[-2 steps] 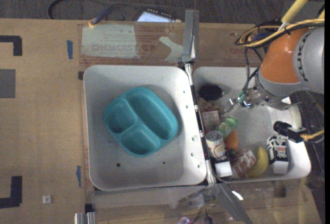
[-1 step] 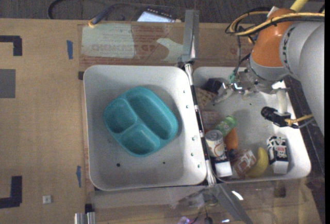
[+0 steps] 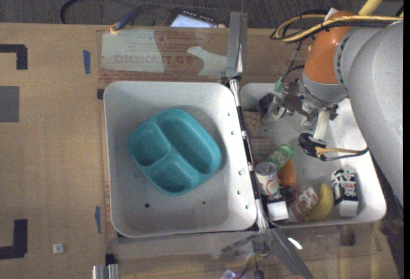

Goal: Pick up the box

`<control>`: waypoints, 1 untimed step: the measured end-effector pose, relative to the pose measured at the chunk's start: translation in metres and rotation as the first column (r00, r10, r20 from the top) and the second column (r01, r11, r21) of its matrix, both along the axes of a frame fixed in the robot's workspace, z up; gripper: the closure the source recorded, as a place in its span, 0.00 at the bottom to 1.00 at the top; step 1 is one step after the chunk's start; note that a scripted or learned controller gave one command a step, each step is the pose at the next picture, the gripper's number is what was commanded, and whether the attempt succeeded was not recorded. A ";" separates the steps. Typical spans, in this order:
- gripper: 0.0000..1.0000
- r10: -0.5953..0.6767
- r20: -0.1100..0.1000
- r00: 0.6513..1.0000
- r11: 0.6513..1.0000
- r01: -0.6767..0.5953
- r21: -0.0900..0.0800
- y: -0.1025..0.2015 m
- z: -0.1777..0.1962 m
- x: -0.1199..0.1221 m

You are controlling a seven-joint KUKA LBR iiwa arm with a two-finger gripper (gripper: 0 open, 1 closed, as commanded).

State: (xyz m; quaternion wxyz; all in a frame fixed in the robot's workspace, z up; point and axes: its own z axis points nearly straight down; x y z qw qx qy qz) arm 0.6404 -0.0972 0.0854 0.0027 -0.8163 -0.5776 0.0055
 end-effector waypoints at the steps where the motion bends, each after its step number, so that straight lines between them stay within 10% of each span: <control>1: 0.00 -0.151 -0.054 0.987 0.988 0.152 0.010 -0.013 0.009 0.013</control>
